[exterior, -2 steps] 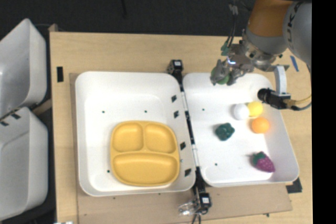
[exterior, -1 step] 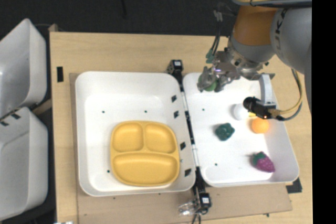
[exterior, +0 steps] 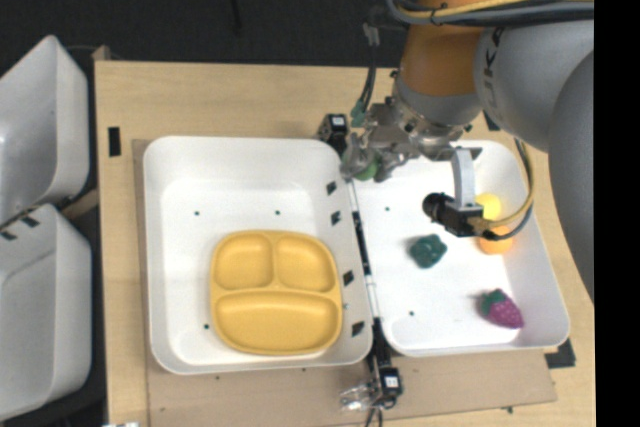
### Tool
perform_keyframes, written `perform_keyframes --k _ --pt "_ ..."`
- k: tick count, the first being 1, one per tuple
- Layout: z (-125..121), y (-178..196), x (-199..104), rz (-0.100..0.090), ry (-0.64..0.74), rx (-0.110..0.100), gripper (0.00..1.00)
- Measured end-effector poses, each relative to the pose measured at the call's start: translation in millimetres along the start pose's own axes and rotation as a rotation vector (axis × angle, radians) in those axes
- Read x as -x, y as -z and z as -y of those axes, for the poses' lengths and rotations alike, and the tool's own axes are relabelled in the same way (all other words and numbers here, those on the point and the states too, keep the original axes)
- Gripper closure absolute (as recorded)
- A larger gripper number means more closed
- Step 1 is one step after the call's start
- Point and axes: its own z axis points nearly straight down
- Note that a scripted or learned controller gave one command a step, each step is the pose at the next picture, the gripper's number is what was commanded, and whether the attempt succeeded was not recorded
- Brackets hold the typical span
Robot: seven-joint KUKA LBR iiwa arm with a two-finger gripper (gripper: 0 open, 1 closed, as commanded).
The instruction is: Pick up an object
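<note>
Two white bins are sitting side by side. Nearest in the right bin (exterior: 540,320), a purple berry-like toy (exterior: 503,310) is lying; farther back, a teal object (exterior: 429,251) and a yellow-orange one (exterior: 491,223). A yellow divided plate (exterior: 275,293) is occupying the left bin (exterior: 175,185). Farthest, the gripper (exterior: 368,163) is hanging over the right bin's back-left corner, grip state unclear.

Glossy plastic yellow tray (exterior: 274,293); smooth white bins (exterior: 180,185); bench (exterior: 240,95) looks like matt wood.
</note>
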Motion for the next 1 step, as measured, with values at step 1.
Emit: perform_keyframes --k 1 --pt "16.3 -6.9 -59.3 0.002 0.000 -0.002 1.00"
